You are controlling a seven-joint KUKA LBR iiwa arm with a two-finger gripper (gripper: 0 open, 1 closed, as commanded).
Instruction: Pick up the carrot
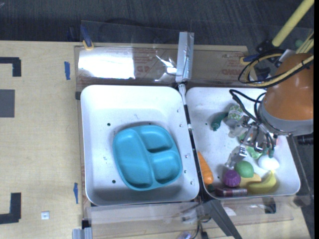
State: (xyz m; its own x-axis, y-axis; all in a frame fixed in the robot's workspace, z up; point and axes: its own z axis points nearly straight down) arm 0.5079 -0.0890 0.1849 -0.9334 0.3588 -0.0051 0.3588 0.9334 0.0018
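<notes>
While carrot (205, 168) hugs right bin (209, 103), left holds tray (147, 156)

Robot lab: taped bench (35, 133), 2 white bins (99, 103), loose cables (254, 66)

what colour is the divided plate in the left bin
Light blue; the divided plate shows clearly in the camera view.

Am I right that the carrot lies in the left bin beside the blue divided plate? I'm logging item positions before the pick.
Not quite. The carrot lies in the right bin, against its left wall, near the purple item. The blue divided plate is alone in the left bin. The camera view shows this.
</notes>
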